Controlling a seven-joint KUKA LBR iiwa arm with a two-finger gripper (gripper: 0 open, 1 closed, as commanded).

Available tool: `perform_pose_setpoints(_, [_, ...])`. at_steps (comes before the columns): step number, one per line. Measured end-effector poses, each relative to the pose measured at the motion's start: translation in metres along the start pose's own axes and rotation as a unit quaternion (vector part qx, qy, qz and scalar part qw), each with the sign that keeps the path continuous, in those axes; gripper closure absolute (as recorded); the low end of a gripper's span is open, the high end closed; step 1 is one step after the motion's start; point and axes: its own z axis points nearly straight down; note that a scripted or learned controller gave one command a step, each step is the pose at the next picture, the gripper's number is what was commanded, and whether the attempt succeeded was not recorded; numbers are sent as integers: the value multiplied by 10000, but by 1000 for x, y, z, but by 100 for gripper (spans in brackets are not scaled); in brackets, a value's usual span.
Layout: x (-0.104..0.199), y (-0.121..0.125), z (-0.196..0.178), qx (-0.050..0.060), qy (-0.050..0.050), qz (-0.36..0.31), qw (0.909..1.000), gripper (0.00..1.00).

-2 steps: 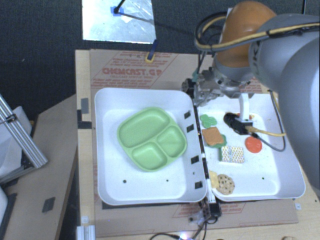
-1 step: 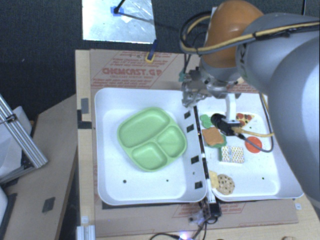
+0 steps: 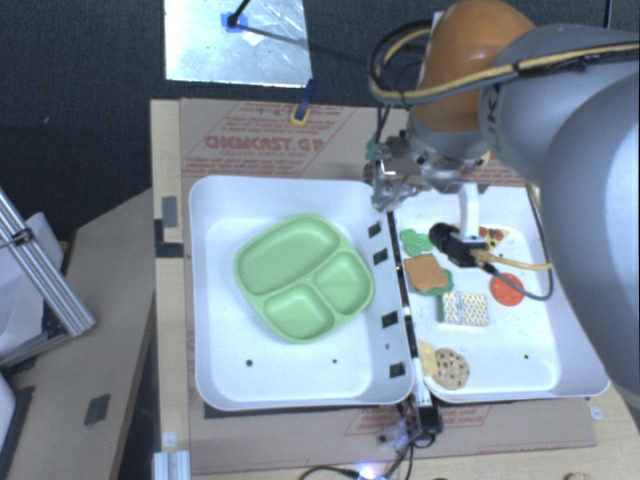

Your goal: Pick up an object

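Zero items seen between the jaws; open or closed, cannot tell from this angle. Found above the far end of the divider (image 3: 400, 308) where the two bins meet, at the far left corner of the right bin (image 3: 530, 348). Nearest piece: a green scrap (image 3: 412, 240), with a brown toast-like slice (image 3: 428, 273) just beside it. Further out in the same bin: a checkered cracker (image 3: 465, 309), a red disc (image 3: 507, 289), and a chip cookie (image 3: 450, 368) near the front rim. In the left bin (image 3: 220, 218): one green divided plate (image 3: 303, 276), standing alone. Under both bins: a cardboard-covered worktop (image 3: 250, 143).

Judged as approach stage; no grasp made yet. Next move judged to call for a shift right, off the divider, centring over one piece, then a straight descent. Flat, thin pieces likely hard to pinch; close neighbours likely to crowd the grasp.
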Motion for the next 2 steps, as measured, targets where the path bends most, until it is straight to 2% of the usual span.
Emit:
perform_pose_setpoints(1, [7,-7,-5,9,4,-19,10000,100])
perform_pose_setpoints(2, [4,13,-3,-2,4,-27,10000,100])
